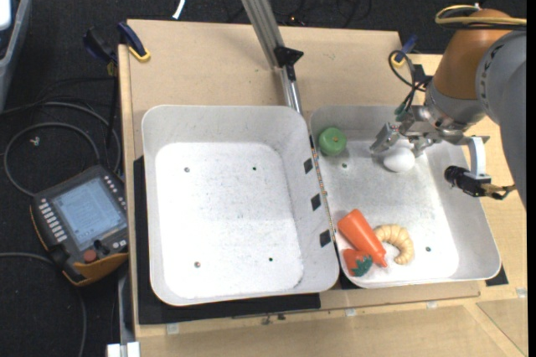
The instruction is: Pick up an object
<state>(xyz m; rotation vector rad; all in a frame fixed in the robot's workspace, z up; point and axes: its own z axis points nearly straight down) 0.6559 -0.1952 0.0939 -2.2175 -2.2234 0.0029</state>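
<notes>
Your gripper (400, 142) is hovering just above the white egg (399, 160) (right of the green ball (332, 141)); I cannot tell its opening.

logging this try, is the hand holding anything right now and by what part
Cannot be told. The hand sits right over a white round object in the right bin, but the view does not settle whether it is gripped.

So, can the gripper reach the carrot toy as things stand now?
Probably yes. The carrot toy lies uncovered in the right bin, the same bin over which the gripper hangs. A croissant toy touches its side, which could crowd a grasp.
</notes>
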